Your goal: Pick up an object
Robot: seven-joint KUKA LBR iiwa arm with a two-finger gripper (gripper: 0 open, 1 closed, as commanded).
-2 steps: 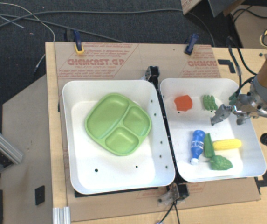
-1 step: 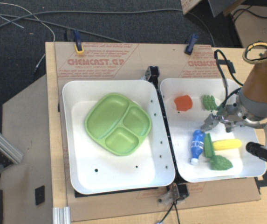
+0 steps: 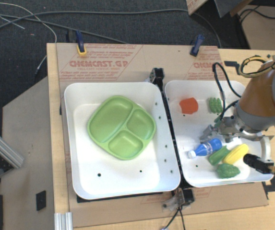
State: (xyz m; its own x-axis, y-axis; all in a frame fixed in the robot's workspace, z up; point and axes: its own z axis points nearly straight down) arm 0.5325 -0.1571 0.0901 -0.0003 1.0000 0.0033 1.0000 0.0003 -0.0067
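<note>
The right bin (image 3: 191, 128) holds several small items. A blue bottle with a white cap (image 3: 206, 149) lies near its middle, pointing left. Beside the bottle are a dark green piece (image 3: 218, 156), a yellow piece (image 3: 236, 153) and a light green piece (image 3: 227, 171). A red block (image 3: 189, 106) and a small green item (image 3: 215, 104) lie farther back. My gripper (image 3: 214, 132) hangs low over the bin, just behind the blue bottle and close to it. The grey wrist with its orange band (image 3: 262, 97) reaches in from the right.
The left bin (image 3: 79, 166) carries a green divided plate (image 3: 122, 127). A black divider strip (image 3: 168, 128) runs between the two bins. Cables loop above the wrist at the right. Blue clamps (image 3: 81, 47) hold the cardboard at the back.
</note>
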